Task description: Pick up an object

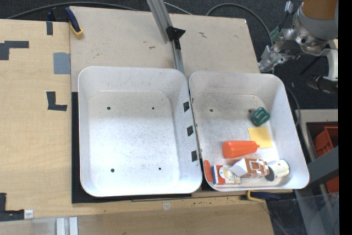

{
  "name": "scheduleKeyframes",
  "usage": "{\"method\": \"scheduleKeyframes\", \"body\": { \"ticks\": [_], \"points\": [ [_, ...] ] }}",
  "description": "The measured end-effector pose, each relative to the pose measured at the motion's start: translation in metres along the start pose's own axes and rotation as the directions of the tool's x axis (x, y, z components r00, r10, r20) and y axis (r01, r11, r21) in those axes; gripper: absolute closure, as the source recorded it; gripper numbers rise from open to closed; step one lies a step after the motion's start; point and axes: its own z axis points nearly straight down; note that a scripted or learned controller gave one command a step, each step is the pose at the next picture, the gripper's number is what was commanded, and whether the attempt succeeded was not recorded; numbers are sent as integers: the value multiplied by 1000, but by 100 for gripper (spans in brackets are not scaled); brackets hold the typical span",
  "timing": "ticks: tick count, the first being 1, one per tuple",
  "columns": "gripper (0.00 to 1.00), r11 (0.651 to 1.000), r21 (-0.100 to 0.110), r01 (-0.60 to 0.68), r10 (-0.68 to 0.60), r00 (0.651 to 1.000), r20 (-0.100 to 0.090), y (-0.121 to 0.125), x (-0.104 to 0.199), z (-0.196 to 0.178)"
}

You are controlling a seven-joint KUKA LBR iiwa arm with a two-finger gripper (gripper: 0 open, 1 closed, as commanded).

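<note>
Camera view, tool (pixel 268 58): seen above the right bin's (pixel 286 97) far right corner; open or closed cannot be told.
Objects: orange cone (pixel 240 148), yellow pad (pixel 260 137), green piece (pixel 259 115) are grouped near-right.
Advice: the isolated green piece is best approached squarely, centred.

We see the arm (pixel 319 5) at the upper right — an orange band over a grey wrist section. Black cables loop above the band, and the gripper (pixel 268 60) below is a cluster of pale grey metal parts.
</note>
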Motion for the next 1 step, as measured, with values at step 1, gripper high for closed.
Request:
{"method": "scheduleKeyframes", "body": {
  "ticks": [1],
  "points": [
    [100,1000,4,0,0,1000,-1,1,1,-25]
  ]
}}
